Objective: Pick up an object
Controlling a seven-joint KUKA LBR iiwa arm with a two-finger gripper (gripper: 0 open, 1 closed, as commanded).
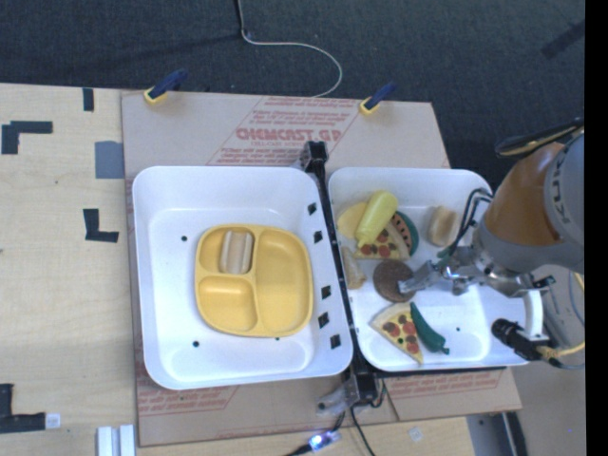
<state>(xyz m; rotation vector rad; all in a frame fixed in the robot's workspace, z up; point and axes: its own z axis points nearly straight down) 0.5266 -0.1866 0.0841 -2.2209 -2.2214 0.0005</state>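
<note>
Cookie [390, 279]: round, brown, flat in right bin [475, 180]. My pincer [415, 280] at its edge; finger spread impossible to tell.

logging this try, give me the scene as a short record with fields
left bin: yellow divided plate with a pale roll in its upper-left section
right bin: yellow bottle, two pizza slices, brown disc, green pepper, bread roll
gripper: low in the right bin, at the brown disc's right edge
held: nothing seen between the fingers
</note>
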